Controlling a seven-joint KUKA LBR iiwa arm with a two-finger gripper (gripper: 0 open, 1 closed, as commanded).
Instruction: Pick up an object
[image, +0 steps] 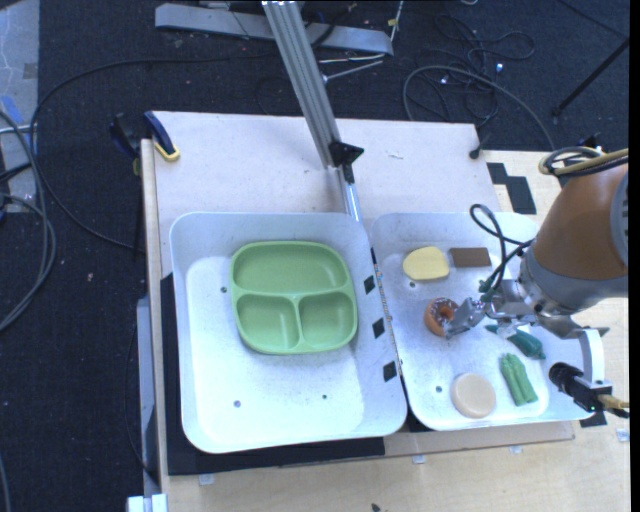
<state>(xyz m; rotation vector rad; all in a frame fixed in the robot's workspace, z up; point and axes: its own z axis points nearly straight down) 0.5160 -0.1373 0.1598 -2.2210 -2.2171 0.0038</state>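
While the gripper (462, 318) sits low in the right bin (420, 400), right of centre, touching the orange ball (438, 316), I can't tell its grip.

pale bench (420, 140), two white bins (200, 400) (side by side)
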